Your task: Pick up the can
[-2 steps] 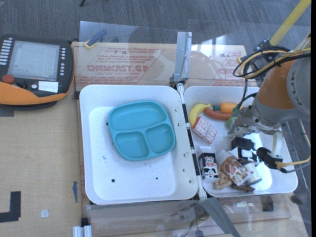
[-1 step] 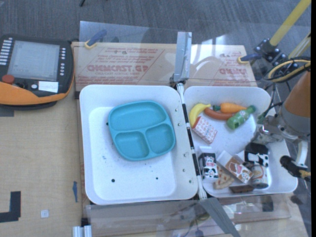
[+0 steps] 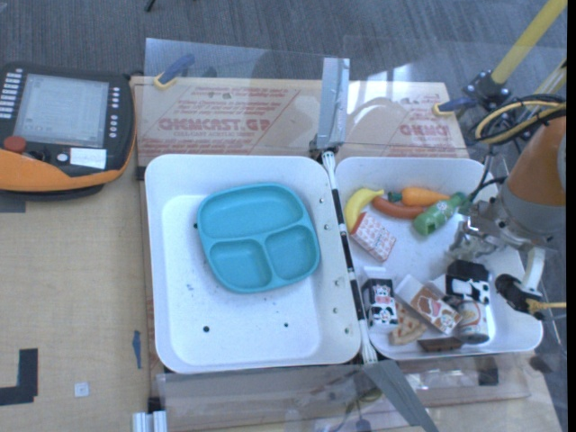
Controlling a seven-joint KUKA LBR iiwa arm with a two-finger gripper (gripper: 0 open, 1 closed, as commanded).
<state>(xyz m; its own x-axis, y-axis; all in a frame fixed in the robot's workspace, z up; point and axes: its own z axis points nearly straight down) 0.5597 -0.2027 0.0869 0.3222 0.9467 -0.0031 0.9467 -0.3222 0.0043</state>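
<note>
Claw at 3 o'clock of right bin, fingers too blurred to tell. Can lies at 5 o'clock, mostly hidden behind glossy flat snack packet. Left bin carries smooth teal three-compartment plate.

At the right edge of the frame the arm is cut off. We cannot make out its gripper clearly. The can, lower right in the right bin, lies partly hidden under small packets.
</note>
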